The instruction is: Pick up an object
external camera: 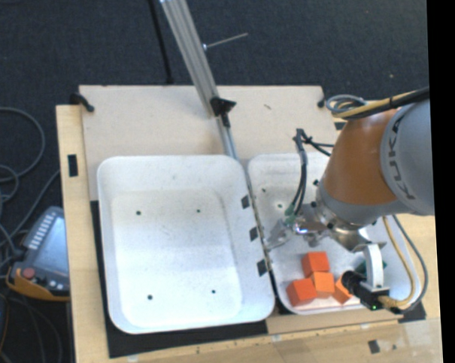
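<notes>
Several orange blocks lie clustered at the near end of the right bin: one block sits above two others, and a smaller orange piece rests at their right. My gripper hangs low over the right bin's left side, near the wall shared with the left bin and up-left of the blocks. Nothing is visible between its fingers. The grey and orange wrist hides the middle and right of that bin.
The left bin stands beside the right one. A slanted aluminium pole comes down to the bins' far edge. A teach pendant and cables lie off the bench at the left.
</notes>
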Controlling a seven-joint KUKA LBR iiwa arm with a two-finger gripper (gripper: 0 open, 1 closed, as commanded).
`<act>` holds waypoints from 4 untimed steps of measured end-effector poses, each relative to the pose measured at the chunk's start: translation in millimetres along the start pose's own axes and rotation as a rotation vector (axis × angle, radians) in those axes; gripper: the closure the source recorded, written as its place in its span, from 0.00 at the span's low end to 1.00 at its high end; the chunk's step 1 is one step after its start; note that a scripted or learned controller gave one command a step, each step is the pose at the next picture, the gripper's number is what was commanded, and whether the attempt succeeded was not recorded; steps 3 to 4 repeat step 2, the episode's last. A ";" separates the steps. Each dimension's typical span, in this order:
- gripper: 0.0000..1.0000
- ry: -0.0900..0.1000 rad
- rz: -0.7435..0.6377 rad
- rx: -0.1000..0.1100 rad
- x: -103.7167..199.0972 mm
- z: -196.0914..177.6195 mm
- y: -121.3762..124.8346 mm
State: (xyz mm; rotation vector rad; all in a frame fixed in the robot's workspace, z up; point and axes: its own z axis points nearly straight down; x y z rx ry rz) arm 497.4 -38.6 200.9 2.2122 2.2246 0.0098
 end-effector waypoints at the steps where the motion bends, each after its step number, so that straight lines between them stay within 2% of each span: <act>1: 0.00 -0.010 0.002 -0.018 -51.1 74.5 -4.5; 2: 0.00 -0.006 0.007 -0.004 -86.7 -36.7 -11.6; 4: 0.00 -0.006 0.007 -0.004 -86.7 -36.7 -11.6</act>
